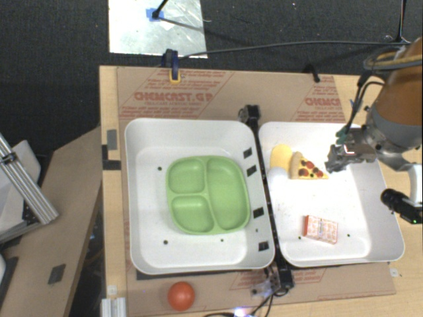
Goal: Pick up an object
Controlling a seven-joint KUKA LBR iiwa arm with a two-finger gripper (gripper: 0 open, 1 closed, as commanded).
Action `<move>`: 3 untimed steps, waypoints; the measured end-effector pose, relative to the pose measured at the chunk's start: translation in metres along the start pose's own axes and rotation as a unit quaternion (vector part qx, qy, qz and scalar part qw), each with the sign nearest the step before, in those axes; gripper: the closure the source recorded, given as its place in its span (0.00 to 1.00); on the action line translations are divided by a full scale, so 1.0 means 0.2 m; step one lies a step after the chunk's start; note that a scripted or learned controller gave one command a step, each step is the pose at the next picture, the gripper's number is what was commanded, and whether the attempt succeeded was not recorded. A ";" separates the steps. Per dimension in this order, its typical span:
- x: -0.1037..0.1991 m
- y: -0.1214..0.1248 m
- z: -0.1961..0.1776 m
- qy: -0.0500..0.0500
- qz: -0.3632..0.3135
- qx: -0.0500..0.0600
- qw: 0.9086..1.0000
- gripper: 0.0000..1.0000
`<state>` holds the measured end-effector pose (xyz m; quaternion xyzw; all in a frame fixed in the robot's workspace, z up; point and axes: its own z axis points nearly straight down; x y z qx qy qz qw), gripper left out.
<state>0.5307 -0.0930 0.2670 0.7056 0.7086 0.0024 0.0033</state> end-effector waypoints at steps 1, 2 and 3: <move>0.25 0.05 0.08 0.001 -0.002 0.003 1.000 1.00; 0.53 0.08 0.16 0.001 -0.002 0.004 1.000 1.00; 0.81 0.12 0.22 0.001 -0.003 0.004 1.000 1.00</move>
